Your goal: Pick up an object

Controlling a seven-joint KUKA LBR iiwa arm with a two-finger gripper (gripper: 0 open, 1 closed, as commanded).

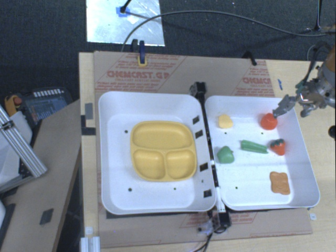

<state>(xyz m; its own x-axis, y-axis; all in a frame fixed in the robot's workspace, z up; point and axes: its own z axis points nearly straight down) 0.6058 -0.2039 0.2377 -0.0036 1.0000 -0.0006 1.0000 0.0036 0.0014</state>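
In the right bin (310, 178) the middle is crowded: a green bean (254, 147) lies between a green pepper (225, 154) and a red-and-green piece (278, 147); its near floor is bare apart from an orange piece (280, 182), while the yellow tray (161, 150) fills the left bin's (113, 140) middle

Two white bins (157, 101) appear smooth matt plastic; yellow divided plate (160, 151) glossy plastic; bench (173, 67) covered in printed brown cardboard.
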